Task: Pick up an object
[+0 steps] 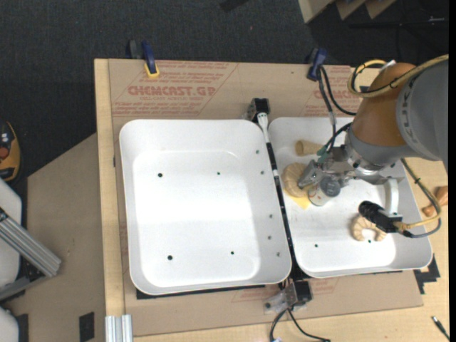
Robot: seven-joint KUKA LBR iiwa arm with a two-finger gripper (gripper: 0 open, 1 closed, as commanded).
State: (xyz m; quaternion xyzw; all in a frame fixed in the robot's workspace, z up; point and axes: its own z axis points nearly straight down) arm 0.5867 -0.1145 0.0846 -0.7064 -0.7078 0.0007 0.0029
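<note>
The bench point(214, 84) wore a brown printed sheet. Two white bins sat on it: the left bin point(142, 191) toward nine o'clock, the right bin point(342, 262) toward three.

The claw point(318, 182) hangs low in the right bin point(342, 262), beside a tan object point(292, 177).

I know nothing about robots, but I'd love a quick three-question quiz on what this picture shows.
1. True or false: the gripper is over the right bin.
2. Which bin holds the small tan objects: A) left bin, B) right bin?
3. Fill in: the arm's wrist band is coloured ____.

Key:
1. True.
2. B: a small tan piece lies near the far wall, a pale lump by the gripper, another tan object nearer the front.
3. Orange.
</note>
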